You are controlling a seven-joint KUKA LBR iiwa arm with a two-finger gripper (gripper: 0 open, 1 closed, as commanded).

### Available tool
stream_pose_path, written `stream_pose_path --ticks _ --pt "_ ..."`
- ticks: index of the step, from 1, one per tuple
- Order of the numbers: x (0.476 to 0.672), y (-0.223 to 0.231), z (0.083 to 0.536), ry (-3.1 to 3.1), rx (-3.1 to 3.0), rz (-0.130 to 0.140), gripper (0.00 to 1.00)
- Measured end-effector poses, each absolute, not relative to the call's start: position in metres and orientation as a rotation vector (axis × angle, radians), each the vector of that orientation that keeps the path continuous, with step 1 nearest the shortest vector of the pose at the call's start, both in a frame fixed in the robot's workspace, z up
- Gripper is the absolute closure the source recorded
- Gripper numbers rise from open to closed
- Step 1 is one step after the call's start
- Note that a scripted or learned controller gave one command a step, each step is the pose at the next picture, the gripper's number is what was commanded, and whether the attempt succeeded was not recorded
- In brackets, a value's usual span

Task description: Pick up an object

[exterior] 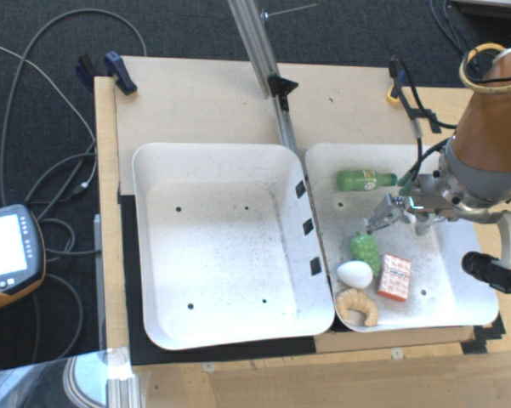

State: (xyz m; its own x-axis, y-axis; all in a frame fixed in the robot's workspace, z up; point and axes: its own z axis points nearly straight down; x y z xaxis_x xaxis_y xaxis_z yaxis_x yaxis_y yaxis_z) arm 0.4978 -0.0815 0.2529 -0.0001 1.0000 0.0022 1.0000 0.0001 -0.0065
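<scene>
Grey arm [485, 155] reaches in from the right — tool [383, 220] pointing left, low.

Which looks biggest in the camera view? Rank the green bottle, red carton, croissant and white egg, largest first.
1. Green bottle, lying on its side, the longest.
2. Croissant and red carton: too alike to separate.
3. White egg, smallest.
All lie in the right bin, so nearness hardly skews this.
</scene>
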Motion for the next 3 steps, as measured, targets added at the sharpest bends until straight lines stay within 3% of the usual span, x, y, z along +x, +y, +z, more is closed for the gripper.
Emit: stream_pose_path --ticks 1,3 --pt "0.499 -0.082 0.255 -2.22 -2.22 -0.001 0.0" --pt "0.493 -0.083 0.148 -2.215 -2.215 0.008 0.0"
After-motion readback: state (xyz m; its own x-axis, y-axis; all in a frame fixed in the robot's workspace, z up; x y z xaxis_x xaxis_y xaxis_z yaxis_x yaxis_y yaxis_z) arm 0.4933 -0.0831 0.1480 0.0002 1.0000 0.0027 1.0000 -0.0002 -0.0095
